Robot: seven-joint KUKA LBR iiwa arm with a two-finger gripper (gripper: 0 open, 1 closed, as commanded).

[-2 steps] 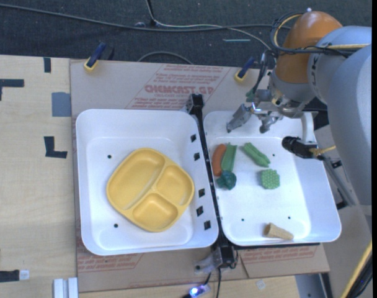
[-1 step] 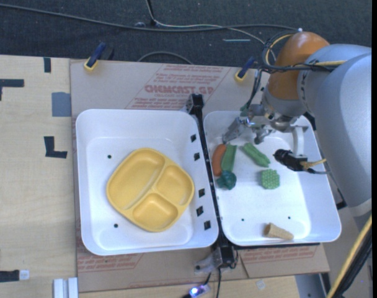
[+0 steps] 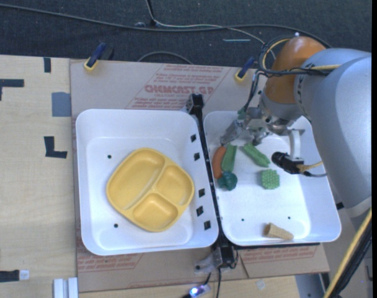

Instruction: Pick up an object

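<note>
Hovering in the right bin [image 3: 312, 223], the gripper [image 3: 245, 131], grip state unclear, sits just above the green pepper [image 3: 256, 154].

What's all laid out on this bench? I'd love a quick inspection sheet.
Surface: cardboard sheet under two white bins, left bin and right bin.
Job's things: right bin holds an orange carrot, dark green piece, green pod, teal lump, green studded block and tan wedge.
Clutter: yellow divided tray in left bin.
Grippers: gripper low over right bin's far end.
Cables: black cable across dark floor.
Surroundings: blue-yellow clamps on cardboard's far edge.
</note>
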